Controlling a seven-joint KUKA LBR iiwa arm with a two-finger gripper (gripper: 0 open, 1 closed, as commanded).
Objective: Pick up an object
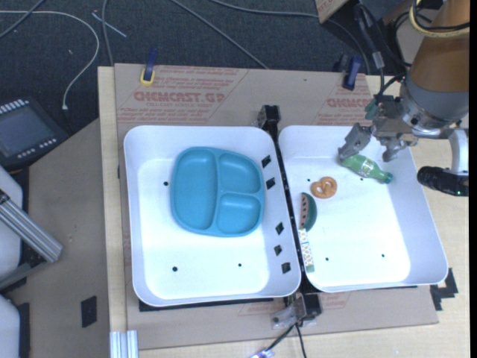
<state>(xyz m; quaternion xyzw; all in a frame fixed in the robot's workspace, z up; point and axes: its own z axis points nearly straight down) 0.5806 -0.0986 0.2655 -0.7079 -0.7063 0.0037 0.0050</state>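
So we've got the gripper [370, 146] hanging over the far part of the right bin [406, 263], fingers spread wide with nothing between them. The green bottle [366, 168] lies on its side just under it, long axis running from near the left finger down toward the right wall. We'd guess a straight drop straddles it

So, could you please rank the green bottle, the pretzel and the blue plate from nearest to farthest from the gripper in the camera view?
1. Green bottle, right bin, just under the gripper.
2. Pretzel, same bin, nearer the divider.
3. Blue plate, left bin.
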